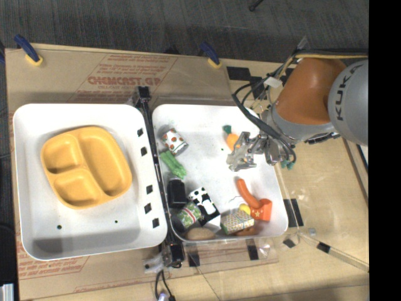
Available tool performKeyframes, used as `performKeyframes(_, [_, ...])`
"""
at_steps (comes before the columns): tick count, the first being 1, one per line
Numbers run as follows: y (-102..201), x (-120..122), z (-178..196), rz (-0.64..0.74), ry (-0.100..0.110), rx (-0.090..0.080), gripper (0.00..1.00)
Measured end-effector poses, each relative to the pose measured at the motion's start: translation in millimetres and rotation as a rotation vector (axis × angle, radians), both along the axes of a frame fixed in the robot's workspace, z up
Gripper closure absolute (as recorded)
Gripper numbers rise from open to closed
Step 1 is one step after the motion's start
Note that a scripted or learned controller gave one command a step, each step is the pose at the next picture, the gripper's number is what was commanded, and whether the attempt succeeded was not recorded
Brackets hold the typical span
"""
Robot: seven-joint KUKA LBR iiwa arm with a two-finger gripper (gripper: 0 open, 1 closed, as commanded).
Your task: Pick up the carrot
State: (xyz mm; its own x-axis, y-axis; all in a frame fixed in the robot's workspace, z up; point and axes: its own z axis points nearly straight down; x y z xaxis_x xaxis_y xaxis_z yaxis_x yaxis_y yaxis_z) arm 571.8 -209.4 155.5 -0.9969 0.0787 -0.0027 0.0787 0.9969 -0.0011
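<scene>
Camera view looks down at a slant on two white bins on the counter [75, 74]. The left bin [37, 231] holds a yellow divided tray [86, 165]. The right bin [207, 115] holds the clutter: a small can [174, 142], a green pepper [173, 165], a black-and-white block [203, 200], a green can [188, 217], and near the front wall an orange-red toy [255, 200].

The carrot [231, 138] lies in the right bin's far right part, a small orange piece with a green top pointing toward the far wall. Its orange body is partly hidden behind the gripper, so its long axis can only be guessed: it seems to run roughly from far to near, tilted a little.

The arm [313, 99] reaches in from the right, and the gripper [241, 158] hangs just beside the carrot, on its near-right side, appearing to overlap its lower end. Whether the jaws stand wide or narrow I cannot tell; the metal parts blur together, and nothing can be seen held between them.

My judgement: the coming move turns on a short shift toward the far left, to centre the jaws over the carrot's body and across its length. The slanted view hides the gripper's height above the bin floor.
</scene>
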Motion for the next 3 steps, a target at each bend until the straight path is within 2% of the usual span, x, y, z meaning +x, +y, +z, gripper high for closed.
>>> performKeyframes(1, [72, -12, 0, 0.013, 0.002, 0.004, 1.0])
performKeyframes(2, [76, 15, 25, 0.633, -0.001, -0.001, 1.0])
performKeyframes(3, [6, 13, -64, 0.829, 0.003, 0.001, 1.0])
